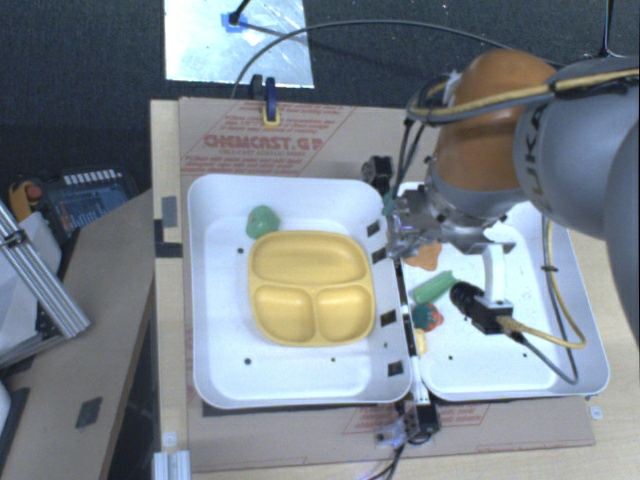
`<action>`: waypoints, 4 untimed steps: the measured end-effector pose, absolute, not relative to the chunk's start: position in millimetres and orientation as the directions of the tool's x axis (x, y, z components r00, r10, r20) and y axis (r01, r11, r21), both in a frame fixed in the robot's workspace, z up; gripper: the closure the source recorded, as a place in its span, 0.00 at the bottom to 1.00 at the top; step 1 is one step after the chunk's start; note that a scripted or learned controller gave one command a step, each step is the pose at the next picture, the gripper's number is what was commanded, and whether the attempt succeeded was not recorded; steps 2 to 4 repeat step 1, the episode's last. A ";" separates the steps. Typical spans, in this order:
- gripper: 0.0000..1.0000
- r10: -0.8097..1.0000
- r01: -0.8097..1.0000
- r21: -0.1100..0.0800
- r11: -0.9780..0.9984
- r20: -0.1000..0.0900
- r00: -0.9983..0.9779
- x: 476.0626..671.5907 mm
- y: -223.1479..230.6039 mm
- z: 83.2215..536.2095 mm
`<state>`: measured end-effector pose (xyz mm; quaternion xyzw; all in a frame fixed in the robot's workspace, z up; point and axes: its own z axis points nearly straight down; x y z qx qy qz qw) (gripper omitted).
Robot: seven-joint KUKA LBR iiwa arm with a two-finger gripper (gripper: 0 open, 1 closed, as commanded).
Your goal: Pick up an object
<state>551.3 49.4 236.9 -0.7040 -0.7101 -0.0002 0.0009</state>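
The grey arm (560, 158) with its orange band comes in from the right and bulks over the far left corner of the right bin (520, 373), hiding much of what lies beneath it. Under everything is the surface (300, 133), covered by a printed cardboard sheet, with the two white bins side by side on it. The left bin (225, 368) holds a yellow divided tray (310, 286) lying flat near its middle (three compartments, all facing up), and a small green lump (262, 220) sits just beside the tray's far left corner. The hand (415, 230) hangs low at the wall between the bins; whether it is spread or pressed together I cannot tell from here. In the right bin, near that shared wall, lie an orange piece (427, 258), a green oblong object (434, 287) and a small multicoloured thing (427, 316) just below it.
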 end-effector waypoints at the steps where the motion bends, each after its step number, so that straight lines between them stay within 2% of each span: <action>1: 1.00 1.000 1.000 -0.002 0.008 0.002 -0.008 527.0 90.8 222.0; 4: 1.00 1.000 1.000 -0.002 0.008 0.002 -0.008 527.0 90.8 222.0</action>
